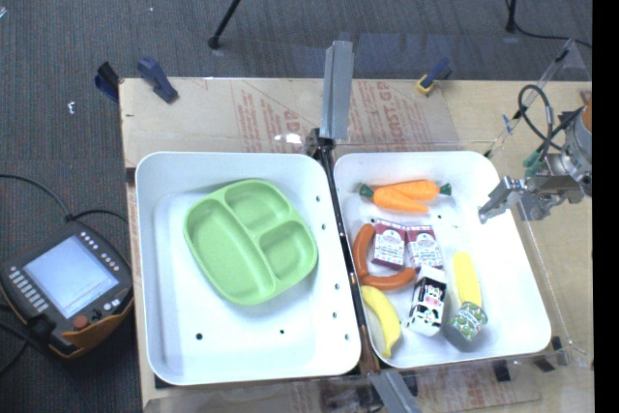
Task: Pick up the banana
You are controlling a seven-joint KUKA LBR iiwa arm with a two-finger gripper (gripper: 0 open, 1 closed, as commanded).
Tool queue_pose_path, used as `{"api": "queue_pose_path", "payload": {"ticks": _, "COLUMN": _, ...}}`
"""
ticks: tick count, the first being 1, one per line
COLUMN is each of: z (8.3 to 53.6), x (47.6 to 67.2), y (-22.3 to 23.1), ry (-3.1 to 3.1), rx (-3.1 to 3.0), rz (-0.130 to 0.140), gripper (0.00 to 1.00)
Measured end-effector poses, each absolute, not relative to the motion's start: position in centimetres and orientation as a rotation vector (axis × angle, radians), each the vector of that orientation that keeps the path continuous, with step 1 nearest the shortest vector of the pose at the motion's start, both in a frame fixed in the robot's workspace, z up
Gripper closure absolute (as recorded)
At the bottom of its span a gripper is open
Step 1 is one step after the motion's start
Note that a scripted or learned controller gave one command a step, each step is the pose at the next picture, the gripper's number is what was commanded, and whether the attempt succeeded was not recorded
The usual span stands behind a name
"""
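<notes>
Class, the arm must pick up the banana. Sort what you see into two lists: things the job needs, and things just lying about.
Needed: banana, gripper.

Lying about: green plate, carrots, sausage, two small cartons, milk carton, corn cob, jar.

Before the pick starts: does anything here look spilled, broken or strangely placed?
Nothing spilled or broken. The banana lies against the right bin's left wall, beside the milk carton. The gripper hangs above that bin's right rim.

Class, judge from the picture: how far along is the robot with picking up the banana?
Nothing looks done: the banana lies in the right bin, at its near left corner. In hand: the gripper hovers by the bin's right rim, away from it. Left: reach over, grasp and lift.
</notes>
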State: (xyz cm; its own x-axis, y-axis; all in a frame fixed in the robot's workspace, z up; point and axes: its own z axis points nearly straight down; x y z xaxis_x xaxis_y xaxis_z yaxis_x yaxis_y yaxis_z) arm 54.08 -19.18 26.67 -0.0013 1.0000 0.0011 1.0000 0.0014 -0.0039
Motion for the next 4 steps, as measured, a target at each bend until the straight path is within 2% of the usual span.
{"api": "queue_pose_path", "payload": {"ticks": 1, "z": 11.7, "x": 47.7, "y": -19.9, "ry": -2.368, "rx": -2.053, "rz": 0.003, "gripper": 0.0}}
{"api": "queue_pose_path", "payload": {"ticks": 2, "z": 12.7, "x": 47.7, "y": -20.0, "ry": -2.363, "rx": -2.058, "rz": 0.001, "gripper": 1.0}}
{"api": "queue_pose_path", "payload": {"ticks": 3, "z": 19.3, "x": 50.1, "y": -15.4, "ry": -2.205, "rx": -2.233, "rz": 0.002, "gripper": 1.0}}
{"api": "queue_pose_path", "payload": {"ticks": 4, "z": 19.3, "x": 50.1, "y": -15.4, "ry": -2.204, "rx": -2.233, "rz": 0.002, "gripper": 0.0}}
